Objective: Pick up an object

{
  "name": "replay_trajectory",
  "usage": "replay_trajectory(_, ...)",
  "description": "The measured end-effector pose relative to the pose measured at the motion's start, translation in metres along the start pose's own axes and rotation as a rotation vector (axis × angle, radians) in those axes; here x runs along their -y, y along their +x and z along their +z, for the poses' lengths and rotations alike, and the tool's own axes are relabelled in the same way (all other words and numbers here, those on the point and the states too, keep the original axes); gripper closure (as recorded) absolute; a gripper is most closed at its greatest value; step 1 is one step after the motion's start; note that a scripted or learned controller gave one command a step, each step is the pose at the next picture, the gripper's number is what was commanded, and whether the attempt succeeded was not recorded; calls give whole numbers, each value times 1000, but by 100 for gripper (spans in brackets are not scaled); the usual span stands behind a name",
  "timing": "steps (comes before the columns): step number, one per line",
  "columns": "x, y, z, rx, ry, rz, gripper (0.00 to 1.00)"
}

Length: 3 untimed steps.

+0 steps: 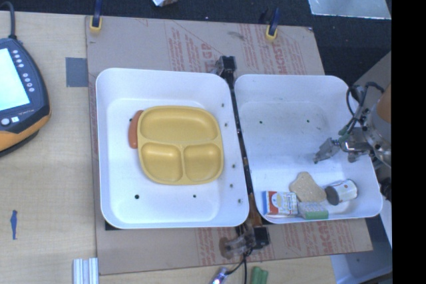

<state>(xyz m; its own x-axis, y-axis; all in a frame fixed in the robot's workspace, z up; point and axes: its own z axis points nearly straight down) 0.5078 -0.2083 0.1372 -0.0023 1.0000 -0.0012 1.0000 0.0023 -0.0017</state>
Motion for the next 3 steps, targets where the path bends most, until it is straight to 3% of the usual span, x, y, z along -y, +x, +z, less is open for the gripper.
replay_trajectory(1, -46, 104, 46, -1, 2, -6, 0)
replay_trajectory(2, -98, 14, 45, 0, 0, 1, 0)
replay_trajectory(3, -106, 100, 45, -2, 3, -4, 0)
